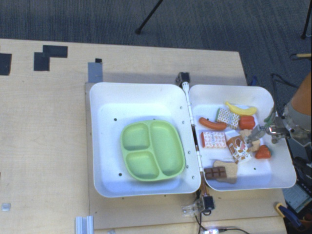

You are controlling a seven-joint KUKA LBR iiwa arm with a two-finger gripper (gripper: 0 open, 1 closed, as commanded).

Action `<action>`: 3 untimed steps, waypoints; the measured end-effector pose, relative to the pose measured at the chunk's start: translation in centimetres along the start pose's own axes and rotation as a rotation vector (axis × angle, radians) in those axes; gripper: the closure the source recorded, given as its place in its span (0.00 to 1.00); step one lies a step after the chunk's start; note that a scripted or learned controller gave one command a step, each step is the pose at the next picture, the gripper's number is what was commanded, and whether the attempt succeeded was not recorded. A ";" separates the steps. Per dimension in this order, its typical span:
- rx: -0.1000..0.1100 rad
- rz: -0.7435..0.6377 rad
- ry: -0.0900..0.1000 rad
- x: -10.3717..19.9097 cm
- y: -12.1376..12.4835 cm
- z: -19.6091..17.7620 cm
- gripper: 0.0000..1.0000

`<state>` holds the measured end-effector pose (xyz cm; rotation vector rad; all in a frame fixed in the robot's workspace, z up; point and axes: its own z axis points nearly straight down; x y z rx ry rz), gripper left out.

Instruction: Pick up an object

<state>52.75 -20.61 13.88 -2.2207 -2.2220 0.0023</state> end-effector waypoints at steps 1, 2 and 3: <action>-0.022 0.001 -0.006 2.8 -1.6 2.7 0.00; -0.028 -0.001 -0.003 4.6 -1.8 2.9 0.00; -0.035 -0.005 0.002 4.9 -1.4 1.5 1.00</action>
